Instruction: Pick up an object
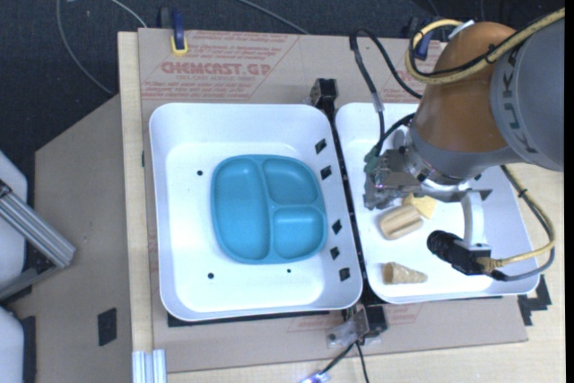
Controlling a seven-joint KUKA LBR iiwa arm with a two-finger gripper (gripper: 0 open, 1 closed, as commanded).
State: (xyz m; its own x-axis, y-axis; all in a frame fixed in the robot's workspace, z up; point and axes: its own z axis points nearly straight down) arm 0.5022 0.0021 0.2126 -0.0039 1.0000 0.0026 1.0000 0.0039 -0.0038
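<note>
My gripper (380, 186) hangs low over the left part of the right bin (513, 290), under the grey and orange arm. Just below it and to the right lies a pale tan block (400, 223), with a small yellowish piece (422, 207) touching its upper right end. A tan wedge-shaped piece (404, 274) lies apart near the bin's front wall. The gripper is close above the tan block, and whether it touches the block cannot be told. The arm hides much of the right bin's middle and back.
The left bin (170, 193) holds a blue divided plate (269, 207) at its centre. A black divider with clips (334, 184) runs between the bins. Cables cross the bench behind the right bin.
</note>
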